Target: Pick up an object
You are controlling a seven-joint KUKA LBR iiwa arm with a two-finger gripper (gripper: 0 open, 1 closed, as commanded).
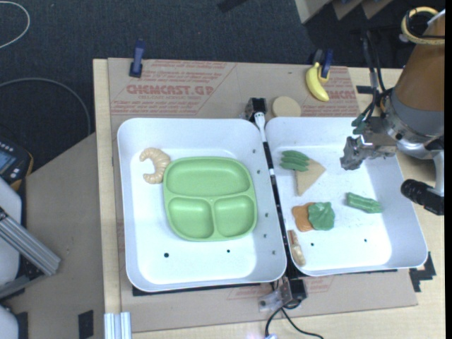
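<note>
The right bin (381,253) holds a green pea pod (295,162), a tan wedge (308,178), a green leafy piece (322,215) on an orange slice (302,218), a green bean piece (363,203) and a small brown piece (295,246). The left bin (141,210) holds a green divided plate (210,197) and a tan croissant (154,164). My gripper (351,159) hangs over the upper right part of the right bin, above and right of the wedge, with nothing seen in it.
A yellow banana (317,82) and a round tan disc (286,106) lie on the cardboard behind the bins. A blue clamp (136,58) stands at the back left. A black clip strip (268,168) runs between the bins.
</note>
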